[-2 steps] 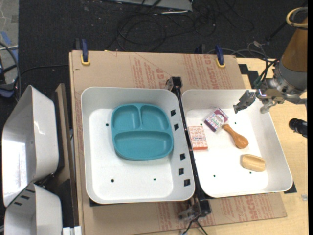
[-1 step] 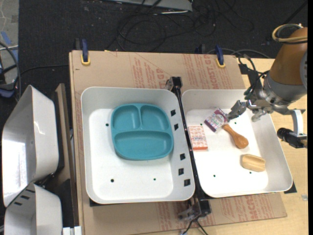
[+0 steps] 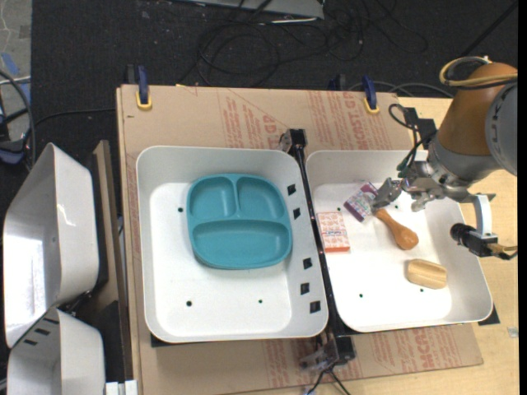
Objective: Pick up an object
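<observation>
You see two bins: one teal plate left; four items right, the tool at their 12 o'clock, grip perhaps empty—cannot tell.

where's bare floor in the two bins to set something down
Left bin: a bare strip in front of the teal divided plate. Right bin: bare floor in front of the small card, left of the tan block. Crowded near the gripper, purple packet and wooden tool.
</observation>
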Tool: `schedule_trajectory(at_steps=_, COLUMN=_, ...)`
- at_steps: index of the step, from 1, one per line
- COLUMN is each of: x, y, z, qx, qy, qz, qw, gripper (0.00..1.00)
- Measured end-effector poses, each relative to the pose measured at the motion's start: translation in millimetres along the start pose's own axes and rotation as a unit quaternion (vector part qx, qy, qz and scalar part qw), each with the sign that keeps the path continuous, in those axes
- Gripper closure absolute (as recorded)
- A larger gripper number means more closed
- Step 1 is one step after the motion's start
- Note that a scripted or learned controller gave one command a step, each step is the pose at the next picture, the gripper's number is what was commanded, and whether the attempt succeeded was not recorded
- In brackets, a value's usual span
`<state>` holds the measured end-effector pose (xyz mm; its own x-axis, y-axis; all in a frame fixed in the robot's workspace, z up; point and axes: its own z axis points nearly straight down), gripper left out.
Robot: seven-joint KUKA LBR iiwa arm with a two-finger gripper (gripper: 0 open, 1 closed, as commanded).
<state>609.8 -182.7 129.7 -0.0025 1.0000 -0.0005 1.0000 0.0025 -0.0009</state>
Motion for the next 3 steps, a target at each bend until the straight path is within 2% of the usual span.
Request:
schedule_trajectory(at_steps=1, x=0.4, y=1.4, z=36.1, qx=-0.001, qy=0.001, qz=0.001, qw=1.0, gripper=0.0)
schedule_trajectory(at_steps=2, x=1.0, y=4.3, z=21.6, qx=-0.006, qy=0.0, qz=0.0, qw=1.0, gripper=1.0)
schedule_trajectory(at_steps=3, x=-2.7, y=5.3, z=-42.0, qx=-0.004, qy=-0.001, qz=0.0, qw=1.0, gripper=1.0)
